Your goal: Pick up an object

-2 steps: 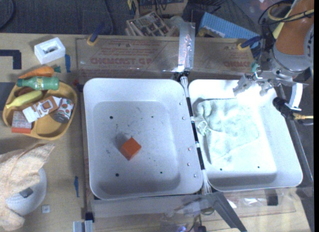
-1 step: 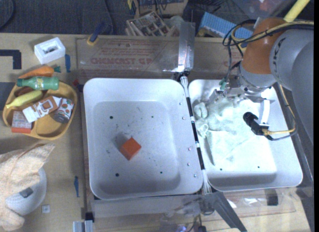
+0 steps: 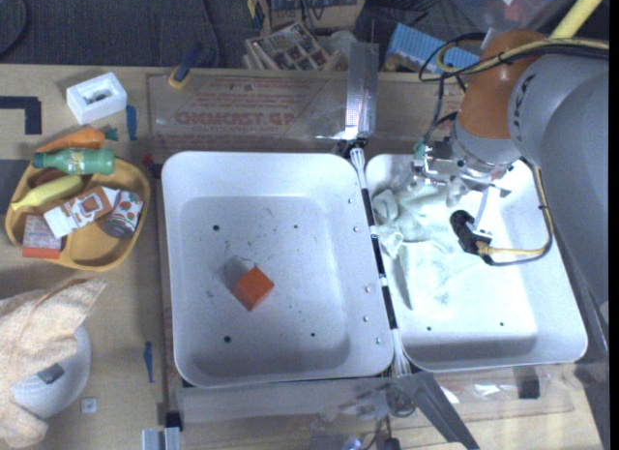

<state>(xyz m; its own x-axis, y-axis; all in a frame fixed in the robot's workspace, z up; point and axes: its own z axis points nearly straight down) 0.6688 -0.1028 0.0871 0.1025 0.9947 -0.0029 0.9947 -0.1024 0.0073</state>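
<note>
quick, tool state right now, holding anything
Tool: down in the right bin among pale cloth; open or shut cannot be told, nor any hold.

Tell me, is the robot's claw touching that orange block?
Apart. The camera view shows the gripper over the right bin, while the orange block sits in the left bin.

The tool [image 3: 426, 187] is a pale blur against the white cloth [image 3: 426, 245] beneath it; its fingers cannot be made out. The arm [image 3: 566, 119] behind it runs off the right edge.
</note>
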